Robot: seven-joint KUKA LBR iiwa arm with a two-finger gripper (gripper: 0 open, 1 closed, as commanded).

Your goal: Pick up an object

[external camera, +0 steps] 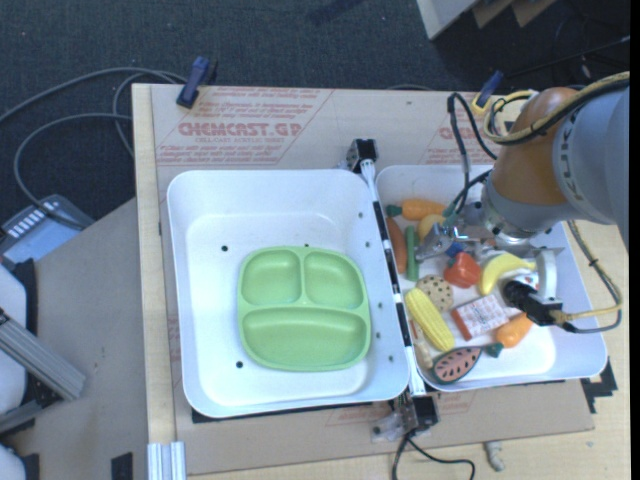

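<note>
End effector (468,250): low in the right bin (570,353), among the toy food; whether it is apart or together cannot be told.
Red toy (462,269): touching or just under the end effector.
Banana (503,267): just beside it, on the arm's side.
Corn cob (428,317): near, toward the bin's front.
Left bin (200,218): carries a green divided plate (303,308), well apart from the end effector.

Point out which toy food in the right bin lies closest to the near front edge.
The watermelon slice, red with a dark green rind, at the right bin's front left corner. The corn cob and the orange piece both lie further back.
</note>
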